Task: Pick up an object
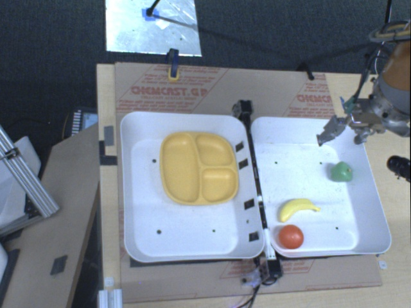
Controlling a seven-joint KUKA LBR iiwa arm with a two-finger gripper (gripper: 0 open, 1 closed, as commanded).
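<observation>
In the right bin [359, 242] lie a green apple [341, 171] near the right wall, a yellow banana [297, 208] lower down, and a red tomato [291, 236] at the front left corner. My gripper [343, 132] hangs over the bin's back right part, above and a little behind the green apple. Its two fingers [327, 133] are spread apart, open, with nothing between them. The grey arm with its orange band comes in from the right edge.
The left bin [138, 236] holds a yellow divided plate [197, 167]. A black divider [252, 172] runs between the bins. A shiny metal sheet [153, 17] lies beyond the bench at the back.
</observation>
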